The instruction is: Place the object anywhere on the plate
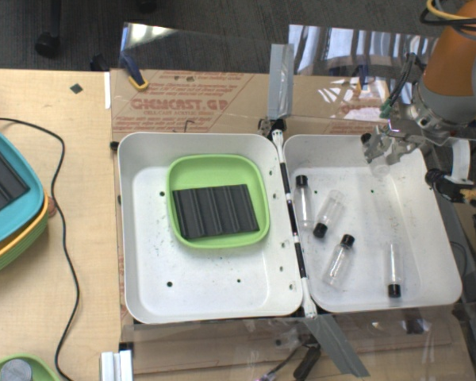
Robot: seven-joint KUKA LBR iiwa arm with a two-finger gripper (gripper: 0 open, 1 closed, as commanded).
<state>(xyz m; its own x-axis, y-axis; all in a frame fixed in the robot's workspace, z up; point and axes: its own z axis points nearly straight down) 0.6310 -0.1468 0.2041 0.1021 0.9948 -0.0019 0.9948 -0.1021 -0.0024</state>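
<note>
Square lime-green plastic plate (217, 201) holds just a black ribbed mat | four clear black-capped vials (327, 214) unpicked in right white bin (440, 236) | two-finger gripper (378, 148) above its back edge, grip unreadable

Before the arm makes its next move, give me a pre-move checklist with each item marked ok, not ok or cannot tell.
1. Target present: the green square plate sits in the left white bin. Ok.
2. Landing surface: a dark ribbed rectangular mat covers most of the plate's middle; whether a vial will rest on it steadily, cannot tell.
3. Objects available: four clear plastic vials with black caps lie apart from one another in the right white bin. Ok.
4. Object in hand: nothing shows at the two-finger gripper. Not ok.
5. Gripper position: it hangs over the right bin's far edge, away from every vial. Not ok for a grasp yet.
</note>
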